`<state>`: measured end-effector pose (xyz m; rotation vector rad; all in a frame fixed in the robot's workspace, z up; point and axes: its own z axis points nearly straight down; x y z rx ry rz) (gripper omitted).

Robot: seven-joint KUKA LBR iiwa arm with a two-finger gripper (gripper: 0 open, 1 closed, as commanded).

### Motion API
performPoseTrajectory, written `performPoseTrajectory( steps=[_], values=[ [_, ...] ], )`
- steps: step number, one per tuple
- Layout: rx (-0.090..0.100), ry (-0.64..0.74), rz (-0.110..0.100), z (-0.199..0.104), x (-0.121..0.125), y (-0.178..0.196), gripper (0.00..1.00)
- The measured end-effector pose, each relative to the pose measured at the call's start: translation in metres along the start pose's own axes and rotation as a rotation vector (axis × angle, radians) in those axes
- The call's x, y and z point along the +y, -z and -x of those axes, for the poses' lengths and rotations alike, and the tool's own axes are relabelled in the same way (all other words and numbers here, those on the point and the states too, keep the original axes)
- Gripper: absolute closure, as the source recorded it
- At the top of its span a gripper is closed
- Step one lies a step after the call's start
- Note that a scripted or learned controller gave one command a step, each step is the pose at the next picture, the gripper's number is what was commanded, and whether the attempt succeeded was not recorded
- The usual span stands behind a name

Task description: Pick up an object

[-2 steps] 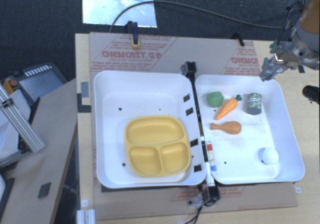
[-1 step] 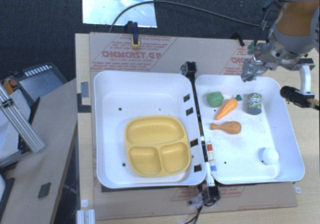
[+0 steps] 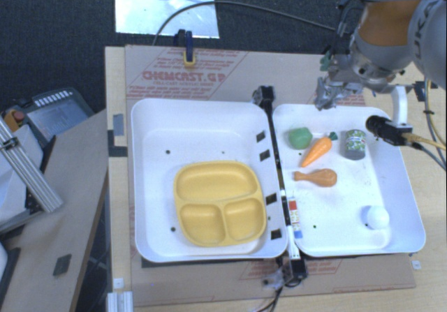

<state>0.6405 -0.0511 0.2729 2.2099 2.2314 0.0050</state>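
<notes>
The gripper [image 3: 327, 99] hangs above the right bin's [image 3: 398, 230] far rim; whether its fingers are spread cannot be told. A carrot [image 3: 317, 151], green lump [image 3: 300, 137], drumstick [image 3: 317, 177], can [image 3: 355, 144] and white ball [image 3: 377, 217] lie below.

Yellow divided tray [image 3: 219, 202] in left bin [image 3: 150, 164], clamp [image 3: 187, 47] on cardboard [image 3: 230, 70]

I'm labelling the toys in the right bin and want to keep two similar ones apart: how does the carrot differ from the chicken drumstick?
The carrot is bright orange with a green top, while the drumstick is a duller tan-brown all over. The carrot lies at a slant, green end up and to the right; the drumstick lies nearly level, thin end to the left. The carrot sits nearer the bin's far edge, the drumstick just below it. Both lie loose in the right bin, and neither is held.
</notes>
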Motion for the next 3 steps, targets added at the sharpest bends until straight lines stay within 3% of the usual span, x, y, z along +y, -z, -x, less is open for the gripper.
performPoseTrajectory(
  steps=[3],
  values=[
    [0.001,0.000,-0.001,-0.158,0.008,-0.024,1.00]
  ],
)
